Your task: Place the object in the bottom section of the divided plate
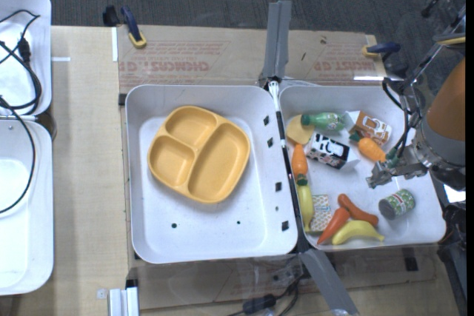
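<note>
- Scanning from the left, I see the left bin [141, 181] holding a yellow divided plate [198, 153], which lies toward the bin's upper middle and is turned at a slant.
- I count three sections in that plate: two small ones on its left side and one large one on its right, and I see nothing lying in any of them.
- Moving across the divider, I reach the right bin [426, 229], crowded with toy food.
- Along its left wall I see an orange carrot [298, 159] with a yellow corn cob [304, 202] just below it.
- Near the top sit a green bottle [324, 120], a black-and-white carton [328, 149] under it, and an orange-and-white packet [371, 129] to the right, with another orange piece [371, 149] beside that.
- Toward the bottom I find a banana [357, 233] touching a red-orange chilli [357, 209] and a small printed packet [321, 211].
- A green-labelled can [396, 203] lies tilted near the right wall.
- Coming in from the right, the gripper [384, 175] hangs over the right bin, just above the can; I cannot tell whether anything sits between its fingers [378, 177], nor how far apart they stand.
- I cannot tell which item is the task object; all of them are in the right bin.
</note>
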`<control>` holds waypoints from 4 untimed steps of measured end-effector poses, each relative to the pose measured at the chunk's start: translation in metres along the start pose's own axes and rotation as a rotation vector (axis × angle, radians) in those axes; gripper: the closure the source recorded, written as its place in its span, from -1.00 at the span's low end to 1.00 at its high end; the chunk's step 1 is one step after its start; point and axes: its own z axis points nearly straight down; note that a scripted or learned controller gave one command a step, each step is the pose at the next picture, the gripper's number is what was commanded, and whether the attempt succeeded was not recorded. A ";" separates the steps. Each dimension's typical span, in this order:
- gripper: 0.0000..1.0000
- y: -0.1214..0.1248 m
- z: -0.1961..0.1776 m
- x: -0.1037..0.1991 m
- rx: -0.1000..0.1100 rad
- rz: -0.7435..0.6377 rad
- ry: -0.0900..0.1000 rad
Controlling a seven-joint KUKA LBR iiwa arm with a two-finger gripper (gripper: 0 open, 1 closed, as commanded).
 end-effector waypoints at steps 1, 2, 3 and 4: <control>1.00 -0.010 0.011 -0.053 0.002 0.062 0.000; 1.00 -0.014 0.065 -0.088 -0.001 0.652 0.001; 1.00 -0.013 0.032 -0.073 0.003 0.769 -0.001; 1.00 -0.013 0.069 -0.076 0.000 1.244 0.002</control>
